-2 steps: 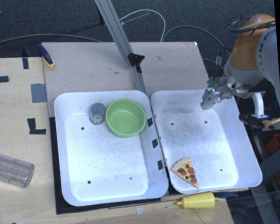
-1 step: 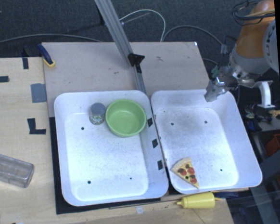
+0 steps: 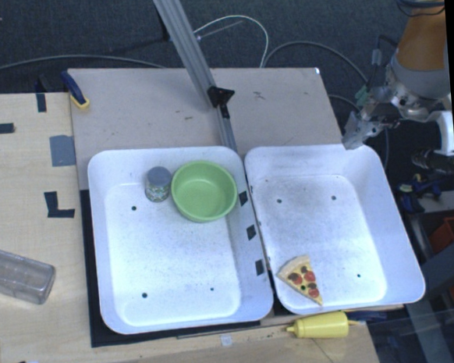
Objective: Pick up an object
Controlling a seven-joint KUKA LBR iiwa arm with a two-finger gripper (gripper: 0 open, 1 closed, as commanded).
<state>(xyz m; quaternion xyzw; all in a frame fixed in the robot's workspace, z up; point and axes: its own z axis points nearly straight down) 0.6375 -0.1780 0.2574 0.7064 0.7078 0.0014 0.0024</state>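
- Bench (image 3: pixel 166 103): a tan board is seen under both bins, with a paler wood-grain surface to the left carrying dark tape marks. No writing can be read on any of it.
- Left bin (image 3: pixel 174 298): shallow, white, speckled with dark flecks. Two objects are held in its upper part; the lower floor is bare.
- Right bin (image 3: pixel 347 214): same white type, set edge to edge with the left bin. A slice-shaped toy is held near its lower left corner.
- Arm (image 3: pixel 423 40): grey with an orange band, seen at the upper right, outside the right bin and beyond its upper right corner.
- Metal pole (image 3: pixel 189 47): a grey bar runs down at a slant from the top edge to the seam between the bins, with a black clamp partway along.
- Green bowl (image 3: pixel 204 190): round, upright, open side up, placed at the top of the left bin near the shared edge. No label is visible.
- Clear plastic container (image 3: pixel 15 273): lies on its side on the wood surface, well left of the bins.
- Gripper (image 3: pixel 358 133): pointed down-left, over the bench just above the right bin's upper right rim. Whether the pincer is released or clenched cannot be told. Nothing is seen in it.
- Yellow bottle (image 3: pixel 320 326): lies on its side on the bench, just below the right bin's lower rim.
- Pizza slice toy (image 3: pixel 301 277): tan crust, yellow top with red spots, flat on the right bin's floor.
- Small can (image 3: pixel 158 184): grey top, printed side too blurred to read, standing just left of the green bowl, touching or nearly so.
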